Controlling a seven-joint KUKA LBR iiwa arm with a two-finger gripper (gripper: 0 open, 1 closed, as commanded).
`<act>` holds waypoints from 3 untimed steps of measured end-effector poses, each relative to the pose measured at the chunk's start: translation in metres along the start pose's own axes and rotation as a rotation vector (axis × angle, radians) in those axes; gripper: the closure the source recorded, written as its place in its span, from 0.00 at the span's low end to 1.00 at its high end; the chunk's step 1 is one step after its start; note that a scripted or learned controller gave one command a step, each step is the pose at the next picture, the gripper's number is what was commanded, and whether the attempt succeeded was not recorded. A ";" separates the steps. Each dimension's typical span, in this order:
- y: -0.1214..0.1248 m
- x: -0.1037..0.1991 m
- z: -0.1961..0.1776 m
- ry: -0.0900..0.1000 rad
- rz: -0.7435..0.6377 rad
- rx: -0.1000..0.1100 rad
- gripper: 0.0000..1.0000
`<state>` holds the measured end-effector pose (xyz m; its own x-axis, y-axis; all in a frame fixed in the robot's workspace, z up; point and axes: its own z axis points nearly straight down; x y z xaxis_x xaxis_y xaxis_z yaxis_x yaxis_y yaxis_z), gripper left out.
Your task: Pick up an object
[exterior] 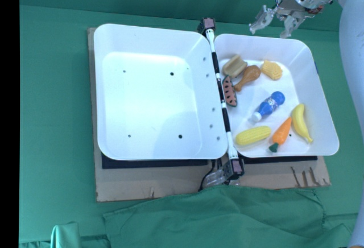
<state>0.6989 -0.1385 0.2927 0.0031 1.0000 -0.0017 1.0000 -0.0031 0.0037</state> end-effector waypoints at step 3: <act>0.006 -0.003 0.035 -0.005 -0.001 -0.014 0.00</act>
<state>0.7046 -0.1420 0.2582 0.0022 1.0000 -0.0066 0.9998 -0.0021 0.0177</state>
